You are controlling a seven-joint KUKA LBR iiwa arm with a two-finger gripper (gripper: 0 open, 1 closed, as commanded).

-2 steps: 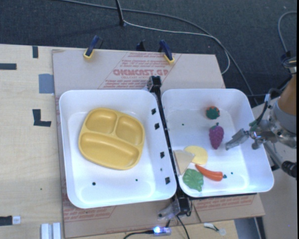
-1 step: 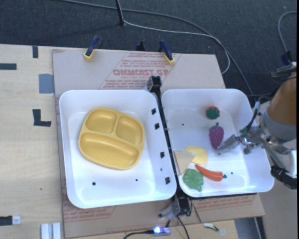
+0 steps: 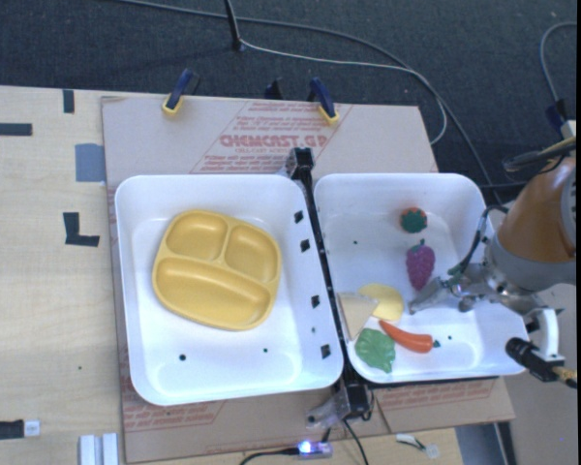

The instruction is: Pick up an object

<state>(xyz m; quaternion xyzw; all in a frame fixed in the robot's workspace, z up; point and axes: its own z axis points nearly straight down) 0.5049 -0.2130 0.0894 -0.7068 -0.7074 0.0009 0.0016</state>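
Reaching in from the right over the right bin point(image 3: 465, 197), gripper point(image 3: 428, 300) lying low just beside the purple grape bunch point(image 3: 420, 263); fingers too small and blurred, impossible telling whether apart or together. Nothing showing between them. Sitting in that glossy white bin: bumpy grapes, a small round red-and-green fruit point(image 3: 412, 220), a smooth pale yellow wedge point(image 3: 385, 301), a tapered orange carrot point(image 3: 407, 336), a lumpy green leafy piece point(image 3: 376, 349). Resting in the left bin point(image 3: 136, 356): a rounded yellow plastic plate point(image 3: 216, 268) with three compartments. Arm cut off at the right edge.
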